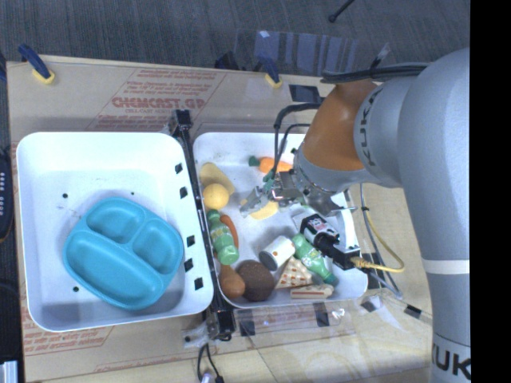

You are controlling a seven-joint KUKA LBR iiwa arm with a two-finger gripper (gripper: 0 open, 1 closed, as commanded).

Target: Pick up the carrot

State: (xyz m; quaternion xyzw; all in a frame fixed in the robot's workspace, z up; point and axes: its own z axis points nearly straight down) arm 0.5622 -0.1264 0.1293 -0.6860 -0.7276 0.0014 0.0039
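The carrot (272,164) is a small orange piece with a green tip. It lies near the far wall of the right bin (239,144), partly hidden behind the arm's wrist. My gripper (268,192) hangs low in that bin, just in front of the carrot and above a yellow piece (263,210). The carrot is not in its grasp. The orange-banded wrist (339,138) covers the bin's far right corner.
The right bin also holds a banana (214,174), a lemon (214,195), a green and reddish vegetable pair (226,238), a white cup (277,251), a green bottle (313,258), two brown rounds (254,280) and a pizza slice (294,274). In the left bin lies a blue divided plate (124,250).
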